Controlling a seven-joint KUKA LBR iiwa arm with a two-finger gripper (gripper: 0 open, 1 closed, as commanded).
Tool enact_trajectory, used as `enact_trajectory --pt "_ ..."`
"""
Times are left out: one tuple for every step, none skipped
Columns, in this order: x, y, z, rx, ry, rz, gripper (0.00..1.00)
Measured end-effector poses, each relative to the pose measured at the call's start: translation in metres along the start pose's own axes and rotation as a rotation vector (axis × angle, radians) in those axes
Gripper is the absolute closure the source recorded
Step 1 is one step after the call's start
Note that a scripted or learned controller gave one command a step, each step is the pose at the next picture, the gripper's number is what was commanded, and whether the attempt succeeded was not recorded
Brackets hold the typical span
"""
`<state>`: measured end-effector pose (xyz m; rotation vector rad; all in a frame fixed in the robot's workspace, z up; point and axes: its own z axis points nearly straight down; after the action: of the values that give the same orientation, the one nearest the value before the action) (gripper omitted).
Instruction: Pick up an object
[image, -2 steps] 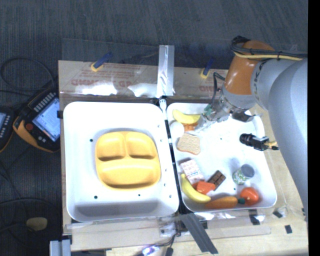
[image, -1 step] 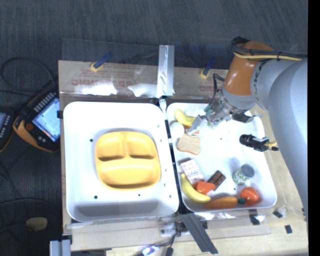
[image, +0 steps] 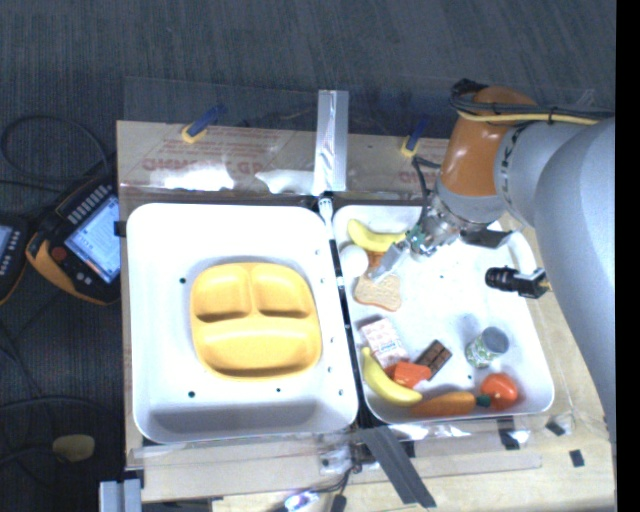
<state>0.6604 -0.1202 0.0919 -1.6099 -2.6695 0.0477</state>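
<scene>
My gripper reaches down-left from the orange-banded wrist into the upper left part of the right bin. Its tip is just above a toast-shaped biscuit and just below a small banana. I see nothing held by it. Lower in that bin lie a pink and white box, a second banana, a red piece, a brown chocolate bar, a carrot, a red and green vegetable and a small grey-green can.
The left bin holds a yellow divided tray. A metal post stands behind the wall between the bins. A handheld pendant lies on the floor at left. The arm's grey body covers the right bin's far right side.
</scene>
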Motion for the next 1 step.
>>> enact_trajectory --pt "0.0067 0.0085 0.0005 -0.019 0.005 0.244 0.00"
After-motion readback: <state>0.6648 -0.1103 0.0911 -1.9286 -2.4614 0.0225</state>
